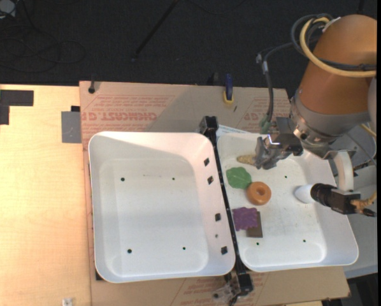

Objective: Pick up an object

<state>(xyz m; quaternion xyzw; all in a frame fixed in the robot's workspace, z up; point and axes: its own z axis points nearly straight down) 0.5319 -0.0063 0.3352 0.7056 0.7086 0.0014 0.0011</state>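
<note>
Since no object can be seen held in the pincer (267, 155), which hangs low over the far part of the right bin (343, 260), the pick is judged not yet made. Whether the pincer is open or closed cannot be told from this angle.

A small tan piece (246, 159) lies just beside the pincer, on the side toward the other bin (152, 215), and is taken as the likeliest target. Its shape is too small to be made out well. It is judged to be light, and it could easily be nudged across the smooth white floor instead of being caught. A hold across its narrow middle would be preferred, with the pincer brought squarely over it first.

Nearer the viewer from the pincer, a green lump (239, 178) and an orange ring (251, 194) lie close together. The ring is judged stiff and could be taken across one side of its rim. Further in that direction a purple block (244, 217) touches a small brown block (255, 232). A white oval (302, 193) lies on the arm's side of the pincer and is expected to be slippery and prone to roll.
</note>
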